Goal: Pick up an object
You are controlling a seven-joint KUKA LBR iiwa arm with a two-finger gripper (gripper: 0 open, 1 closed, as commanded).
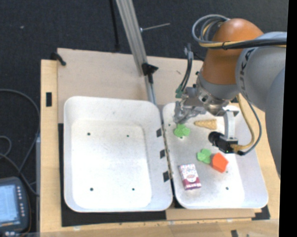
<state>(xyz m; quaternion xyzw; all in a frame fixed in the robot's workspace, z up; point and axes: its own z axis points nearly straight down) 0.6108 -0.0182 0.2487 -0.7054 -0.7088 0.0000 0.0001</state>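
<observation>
Right bin: claw over green piece; claw state unclear.

No word, number or brand can be read anywhere here. The small pink-and-white box in the right bin bears printed markings on its top face — too small and blurred to make out. The handheld screen at the lower left corner glows with a pale display, but its content is a smear of light — no letters can be told. The black tabs along the seam between the bins carry no legible marks.
</observation>
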